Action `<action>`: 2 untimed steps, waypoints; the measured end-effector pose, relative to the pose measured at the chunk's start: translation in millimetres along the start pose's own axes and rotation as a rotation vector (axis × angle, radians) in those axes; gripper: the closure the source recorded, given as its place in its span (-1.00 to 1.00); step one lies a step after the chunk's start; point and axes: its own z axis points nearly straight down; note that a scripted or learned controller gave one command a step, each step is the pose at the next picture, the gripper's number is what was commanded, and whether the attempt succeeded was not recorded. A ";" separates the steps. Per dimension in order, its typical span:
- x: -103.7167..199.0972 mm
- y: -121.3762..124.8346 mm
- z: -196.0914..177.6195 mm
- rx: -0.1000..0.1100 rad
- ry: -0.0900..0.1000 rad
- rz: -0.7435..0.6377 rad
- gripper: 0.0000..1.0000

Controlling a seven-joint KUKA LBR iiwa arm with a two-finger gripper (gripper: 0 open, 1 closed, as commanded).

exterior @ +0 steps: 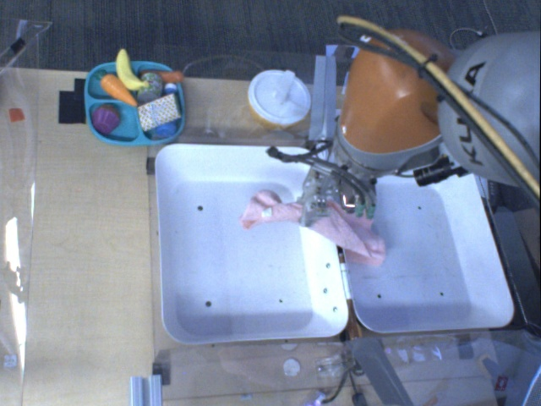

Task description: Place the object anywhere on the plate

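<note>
Nearest the lens, the grey arm [499, 83] bears part of the "KUKA" lettering. Under it a pink cloth [338, 227] drapes across the seam between the left bin [211, 311] and right bin [448, 303]; it looks soft, light and floppy, best pinched at a bunched fold. Whether the claw [338, 200] is open or closed, I cannot tell

One camera sits fixed above the bench [84, 252] and looks down at a slant, near enough that the two white bins, the left bin [211, 311] and the right bin [439, 303], take up most of the picture. The far edge of the bench (with a blue tray [95, 123] and a small lidded tub [280, 96]) lies toward the top, with dark floor [211, 15] beyond. The arm [397, 100] comes in from the right, large and close under the lens.
</note>
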 end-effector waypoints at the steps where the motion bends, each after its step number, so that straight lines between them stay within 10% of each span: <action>1: 18.9 39.6 12.0 -0.001 -0.002 -0.064 1.00; 2: 39.2 87.0 13.7 -0.001 0.000 -0.066 1.00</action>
